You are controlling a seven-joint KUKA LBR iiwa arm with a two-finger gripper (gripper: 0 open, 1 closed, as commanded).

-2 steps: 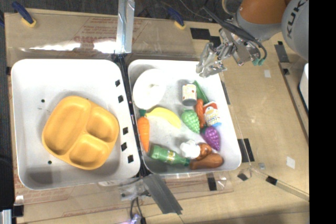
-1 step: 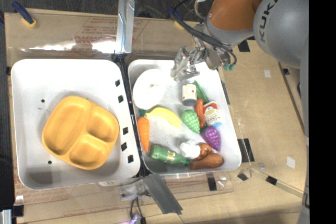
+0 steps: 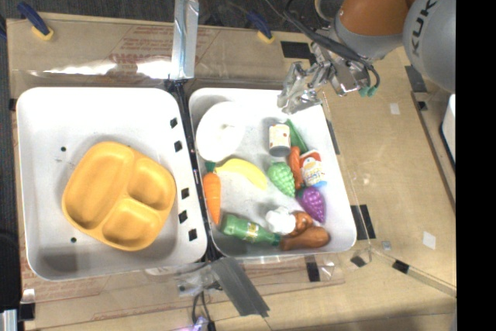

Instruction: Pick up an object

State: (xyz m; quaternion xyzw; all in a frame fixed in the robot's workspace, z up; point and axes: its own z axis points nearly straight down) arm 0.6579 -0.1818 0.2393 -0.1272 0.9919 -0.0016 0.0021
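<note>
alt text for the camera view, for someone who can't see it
A grey and orange robot arm holds its gripper above the far rim of the right bin, which holds toy foods including a carrot and banana. The left bin holds a yellow divided plate.

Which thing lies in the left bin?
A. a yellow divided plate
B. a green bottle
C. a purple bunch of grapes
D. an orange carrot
A: the yellow divided plate lies alone in the left bin, while the grapes, bottle and carrot are in the right bin.
</note>
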